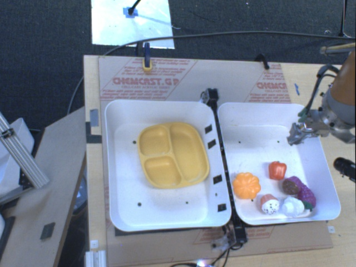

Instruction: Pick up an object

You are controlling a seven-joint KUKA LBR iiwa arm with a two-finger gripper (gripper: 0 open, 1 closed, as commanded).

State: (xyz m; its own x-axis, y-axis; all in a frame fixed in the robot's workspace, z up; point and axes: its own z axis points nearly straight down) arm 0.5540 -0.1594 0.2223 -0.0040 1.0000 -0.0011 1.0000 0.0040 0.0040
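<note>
The tool [297, 133] hung over the right bin's [256, 121] far right edge; whether it was spread or pinched could not be told. The toy foods lay nearer, at the bin's front: red pepper [277, 170], orange pumpkin [246, 186], purple grapes [300, 189]. The approach seemed under way; next it must move above one piece and descend.

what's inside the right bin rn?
In the right bin: an orange pumpkin, a red pepper, purple grapes and two small whitish toys, bunched at the near edge. Anything beneath them is covered.
</note>
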